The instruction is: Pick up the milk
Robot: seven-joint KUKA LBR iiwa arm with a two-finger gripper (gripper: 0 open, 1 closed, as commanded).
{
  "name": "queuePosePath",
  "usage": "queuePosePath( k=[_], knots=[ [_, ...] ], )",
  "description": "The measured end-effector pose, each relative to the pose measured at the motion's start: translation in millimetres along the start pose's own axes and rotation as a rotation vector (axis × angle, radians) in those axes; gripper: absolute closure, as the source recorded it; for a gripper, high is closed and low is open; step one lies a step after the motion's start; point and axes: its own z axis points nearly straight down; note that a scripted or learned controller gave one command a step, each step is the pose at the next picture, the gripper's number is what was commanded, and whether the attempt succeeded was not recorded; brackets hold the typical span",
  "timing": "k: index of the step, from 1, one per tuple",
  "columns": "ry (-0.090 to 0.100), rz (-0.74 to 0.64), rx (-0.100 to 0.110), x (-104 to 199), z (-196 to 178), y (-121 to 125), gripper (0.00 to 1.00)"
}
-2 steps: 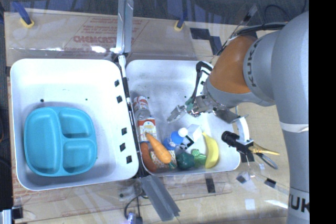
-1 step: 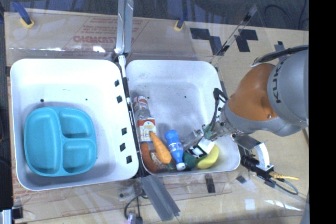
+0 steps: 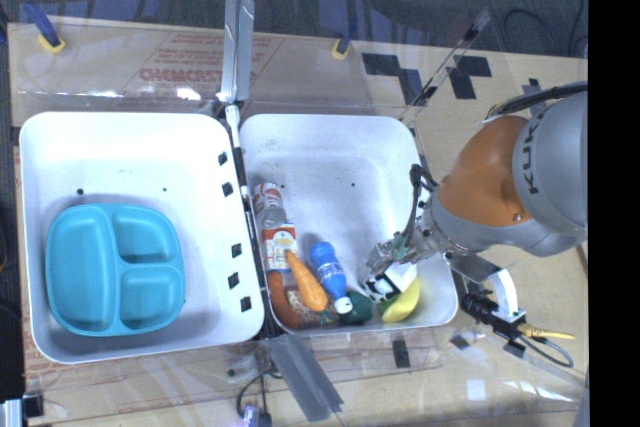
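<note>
Nearest the camera, the banana (image 3: 402, 301) lies against the right bin (image 3: 330, 140), touching the milk (image 3: 385, 281), a small black-and-white carton. Directly over it, the tool (image 3: 393, 258) is seen; its grip cannot be told. Crowding by the banana could spoil the grasp.

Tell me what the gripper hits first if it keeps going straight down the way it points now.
Most likely the small black-and-white carton right beneath the gripper, beside the banana in the right bin. Depth is hard to judge from above; it may already be touching.
</note>
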Motion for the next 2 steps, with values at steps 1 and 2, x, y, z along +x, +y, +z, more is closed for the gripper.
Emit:
queuePosePath(
  k=[1, 2],
  knots=[
    [-0.001, -0.076, -0.001, 70.3, -78.5, 12.3, 1.0],
    [0.0, -0.198, 0.001, 132.0, -89.4, 32.6, 1.0]
  ],
)
